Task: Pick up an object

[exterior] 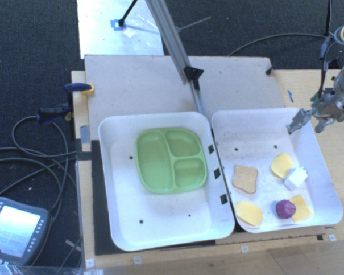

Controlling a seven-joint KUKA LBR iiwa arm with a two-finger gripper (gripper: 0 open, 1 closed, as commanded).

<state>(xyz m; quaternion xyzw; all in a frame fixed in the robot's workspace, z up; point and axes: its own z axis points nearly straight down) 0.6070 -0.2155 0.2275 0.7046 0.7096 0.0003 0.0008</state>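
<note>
At the near edge of the right bin [327, 173] lie the closest pieces: a flat yellow round [249, 214] beside the centre divider, a small purple ball [285, 208], and a yellow wedge [302, 208] touching it near the front right corner. Just behind them sit a tan, rough-faced slice of toast [245, 178], a white block [295, 177] and another smooth yellow piece [281, 165] touching that block. These things crowd the near half of the bin; its far half is bare white floor with a few small dark dots.

The left bin [114, 193] holds a pale green plate [171, 160] with three hollows and rounded corners, set toward the far middle, with open floor in front of it and to its left.

The claw [306, 121] hangs over the far right rim of the right bin, well apart from the food pieces; whether its tips are spread or pressed together I cannot tell, and nothing is visible between them. Beyond lies a plain tan board [141, 84].
</note>
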